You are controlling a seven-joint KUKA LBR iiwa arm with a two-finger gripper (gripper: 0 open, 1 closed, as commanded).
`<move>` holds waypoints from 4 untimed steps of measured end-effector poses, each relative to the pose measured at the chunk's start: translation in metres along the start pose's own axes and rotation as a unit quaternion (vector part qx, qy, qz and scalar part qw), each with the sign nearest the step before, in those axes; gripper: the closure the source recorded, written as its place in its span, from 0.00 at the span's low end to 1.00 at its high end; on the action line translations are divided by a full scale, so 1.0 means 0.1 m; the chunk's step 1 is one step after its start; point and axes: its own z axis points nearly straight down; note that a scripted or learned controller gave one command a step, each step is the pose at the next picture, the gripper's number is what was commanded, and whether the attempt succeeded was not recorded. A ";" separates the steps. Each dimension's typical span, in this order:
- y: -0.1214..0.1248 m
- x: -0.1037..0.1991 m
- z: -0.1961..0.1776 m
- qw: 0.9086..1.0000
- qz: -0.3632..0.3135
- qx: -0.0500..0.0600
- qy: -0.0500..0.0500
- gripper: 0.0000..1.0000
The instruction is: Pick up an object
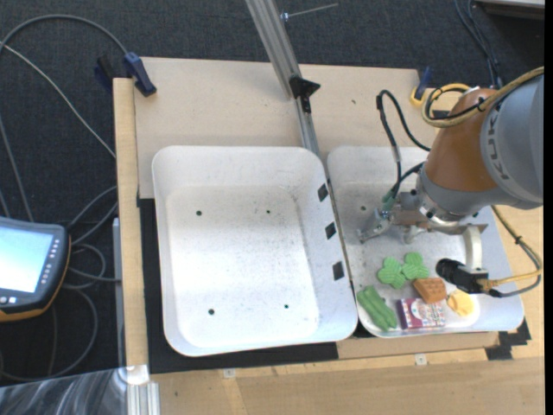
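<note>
Several small objects lie in the near corner of the right bin [354, 175]: a green clover-shaped piece [402, 271], a long green piece [376, 308], an orange-brown block [429, 289], a yellow piece [463, 305] and a pink-and-purple packet [421, 315]. My gripper [378, 226] hangs low over the middle of the right bin, just behind and left of the clover piece. Nothing shows in it. The orange band and grey wrist [462, 158] cover the bin's right side.
The left bin [173, 167] lies alongside, its rim meeting the right bin's. A slanted metal pole [278, 54] comes down to the seam between the bins. Black cables [393, 137] loop near the wrist. A handheld screen [26, 266] lies off the bench at left.
</note>
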 end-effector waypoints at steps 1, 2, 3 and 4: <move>0.02 0.00 -0.15 1.000 0.000 -0.005 -0.001 1.00; 0.02 -0.06 -0.60 1.000 0.000 -0.007 -0.002 1.00; 0.12 -0.01 -1.15 1.000 -0.001 -0.008 -0.002 1.00; 0.13 0.00 -1.70 1.000 -0.001 -0.008 -0.002 1.00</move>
